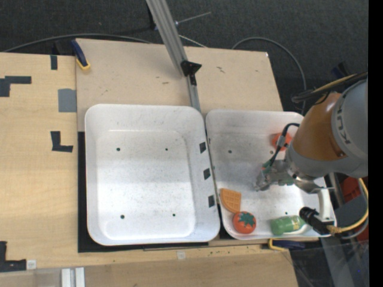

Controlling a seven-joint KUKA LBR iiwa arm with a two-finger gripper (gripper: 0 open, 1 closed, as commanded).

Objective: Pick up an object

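Note:
The right bin (239, 136) holds an orange wedge-shaped piece (230, 200), a red tomato-like ball with a green top (244, 222) and a green object (285, 225) along its front edge. A red-orange object (280, 140) peeks out by the arm at the bin's right side. My gripper (265, 180) hangs low over the bin's middle right, apart from the wedge and above the green object. Nothing shows between its tips.
The left bin (143, 172) lies beside the right one, their rims meeting at the centre. A grey metal pole (170, 34) slants in from the top. The arm's orange band (320, 133) covers the right bin's right side.

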